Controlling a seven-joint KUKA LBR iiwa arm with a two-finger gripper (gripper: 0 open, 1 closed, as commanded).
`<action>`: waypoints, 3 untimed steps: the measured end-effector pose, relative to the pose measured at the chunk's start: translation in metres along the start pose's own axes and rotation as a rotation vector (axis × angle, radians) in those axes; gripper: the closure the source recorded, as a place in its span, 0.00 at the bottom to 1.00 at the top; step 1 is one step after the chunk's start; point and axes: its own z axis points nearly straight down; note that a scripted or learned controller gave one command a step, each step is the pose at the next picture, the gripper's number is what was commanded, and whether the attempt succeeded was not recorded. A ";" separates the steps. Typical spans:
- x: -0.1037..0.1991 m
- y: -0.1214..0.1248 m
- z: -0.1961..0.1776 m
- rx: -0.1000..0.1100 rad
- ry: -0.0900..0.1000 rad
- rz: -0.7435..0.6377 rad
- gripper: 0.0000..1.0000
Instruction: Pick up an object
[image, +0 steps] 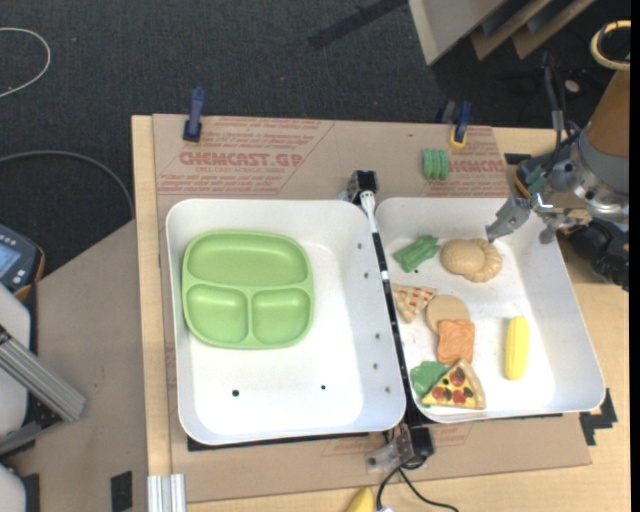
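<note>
Two bins (200, 400): green tray (247, 290), toy food (455, 340).

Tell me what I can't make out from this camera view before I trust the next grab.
- Gripper: small and blurred above the right bin; its finger state and whether it touches the tan bread piece are unclear.
- Arm: cut off by the right edge.
- Green toy: partly covered by the pizza slice; its shape is unclear.
- Yellow item: cut off by the bottom edge.
</note>
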 end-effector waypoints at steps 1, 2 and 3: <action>0.078 -0.076 0.117 0.019 0.008 -0.004 0.00; 0.073 -0.070 0.099 -0.001 0.000 0.001 1.00; 0.160 -0.119 0.035 0.001 0.004 -0.008 1.00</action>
